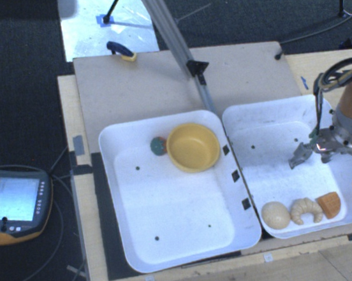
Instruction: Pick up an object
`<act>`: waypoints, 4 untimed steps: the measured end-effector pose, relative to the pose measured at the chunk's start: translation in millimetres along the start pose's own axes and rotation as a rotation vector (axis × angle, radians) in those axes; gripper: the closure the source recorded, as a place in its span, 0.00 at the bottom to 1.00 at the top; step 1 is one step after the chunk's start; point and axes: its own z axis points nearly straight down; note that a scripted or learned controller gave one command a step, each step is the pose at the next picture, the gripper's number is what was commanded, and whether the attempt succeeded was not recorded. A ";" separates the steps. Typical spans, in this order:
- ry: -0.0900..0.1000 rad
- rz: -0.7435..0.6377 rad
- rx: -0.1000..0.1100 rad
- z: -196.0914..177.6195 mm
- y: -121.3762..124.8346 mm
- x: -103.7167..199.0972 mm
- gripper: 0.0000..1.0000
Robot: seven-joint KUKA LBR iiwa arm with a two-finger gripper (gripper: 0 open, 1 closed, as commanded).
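Hovering at right-centre of the frame over the right bin (246,159), gripper (306,153) carries nothing visible; jaw state cannot be told. Candidates egg (276,215), croissant (306,210), orange block (329,204) sit lower right, untouched. Grasp not yet done.

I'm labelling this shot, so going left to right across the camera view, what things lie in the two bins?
Small green ball → yellow bowl → gripper → then along the right bin's near edge: pale egg-shaped piece → croissant → orange wedge.
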 end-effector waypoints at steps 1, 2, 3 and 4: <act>0.000 0.000 0.000 47.2 -0.6 0.3 0.00; -0.001 0.000 -0.005 34.5 0.7 -0.3 1.00; -0.002 0.000 -0.007 -19.7 10.0 -6.1 1.00; -0.002 -0.001 -0.008 -71.5 11.0 -6.3 1.00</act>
